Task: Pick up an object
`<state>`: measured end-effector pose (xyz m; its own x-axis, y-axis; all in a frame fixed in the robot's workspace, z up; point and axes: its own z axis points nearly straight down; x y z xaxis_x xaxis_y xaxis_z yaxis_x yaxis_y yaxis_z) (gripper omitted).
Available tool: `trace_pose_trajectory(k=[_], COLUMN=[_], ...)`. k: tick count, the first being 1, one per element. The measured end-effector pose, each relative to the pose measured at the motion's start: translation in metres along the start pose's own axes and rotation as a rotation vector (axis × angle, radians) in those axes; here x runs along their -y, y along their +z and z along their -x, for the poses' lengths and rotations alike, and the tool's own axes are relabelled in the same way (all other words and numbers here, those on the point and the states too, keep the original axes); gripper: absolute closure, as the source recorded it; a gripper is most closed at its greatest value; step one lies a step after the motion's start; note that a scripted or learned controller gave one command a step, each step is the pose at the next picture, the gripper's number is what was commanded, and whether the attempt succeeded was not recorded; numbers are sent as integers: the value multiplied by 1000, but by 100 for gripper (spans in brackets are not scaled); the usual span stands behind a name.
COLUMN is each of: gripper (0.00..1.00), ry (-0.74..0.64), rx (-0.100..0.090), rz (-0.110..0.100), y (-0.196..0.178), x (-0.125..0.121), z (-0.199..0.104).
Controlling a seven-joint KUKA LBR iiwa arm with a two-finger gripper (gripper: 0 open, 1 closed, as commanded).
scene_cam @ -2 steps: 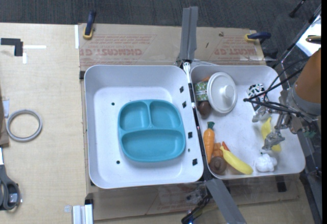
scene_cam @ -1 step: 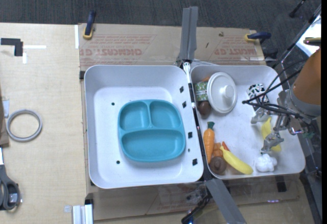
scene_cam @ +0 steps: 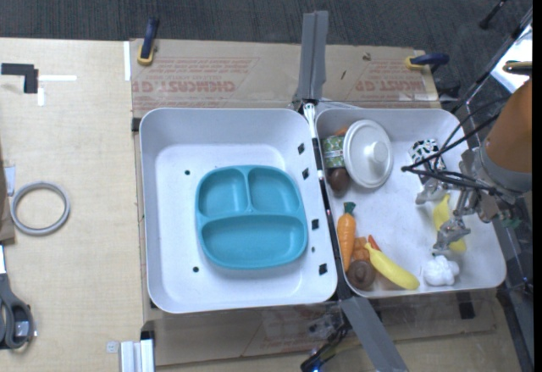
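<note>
- Camera view: two shallow white bins sit side by side on the tabletop (scene_cam: pixel 68 141); the left bin (scene_cam: pixel 161 218) and the right bin (scene_cam: pixel 483 264) meet along a central divider.
- The left bin holds one blue divided plate (scene_cam: pixel 251 218), lying flat near the bin's centre.
- The arm (scene_cam: pixel 512 141) enters from the right, its orange band above the right bin's far-right edge.
- The end effector (scene_cam: pixel 447 213) is low over the right part of the right bin. Its metal fingers (scene_cam: pixel 450 235) point down and to the left. Whether they are spread or closed cannot be told, and nothing is visibly held between them.
- A small yellow item (scene_cam: pixel 442 209) lies just beside the fingers, partly hidden by them.
- A white fluffy ball (scene_cam: pixel 439 271) rests near the bin's front-right corner, just below the fingers.
- A banana (scene_cam: pixel 391 269) lies near the front edge, touching a carrot (scene_cam: pixel 346 230) and a brown round item (scene_cam: pixel 362 274).
- A white domed lid (scene_cam: pixel 367 152) sits at the back of the right bin, with a black-and-white patterned item (scene_cam: pixel 424 150) to its right.
- A grey tape ring (scene_cam: pixel 38 208) lies on the tabletop, well apart from the bins.
</note>
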<state>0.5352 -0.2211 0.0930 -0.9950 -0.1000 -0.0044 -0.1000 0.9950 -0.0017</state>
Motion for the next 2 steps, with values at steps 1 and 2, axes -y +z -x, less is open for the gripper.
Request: trace_pose_trajectory(k=[1,2], gripper=[0,100], ry=[-4,-5], rx=[-2,1], rz=[1,-1], y=[1,-9], x=[-1,-1], z=[-5,-4])
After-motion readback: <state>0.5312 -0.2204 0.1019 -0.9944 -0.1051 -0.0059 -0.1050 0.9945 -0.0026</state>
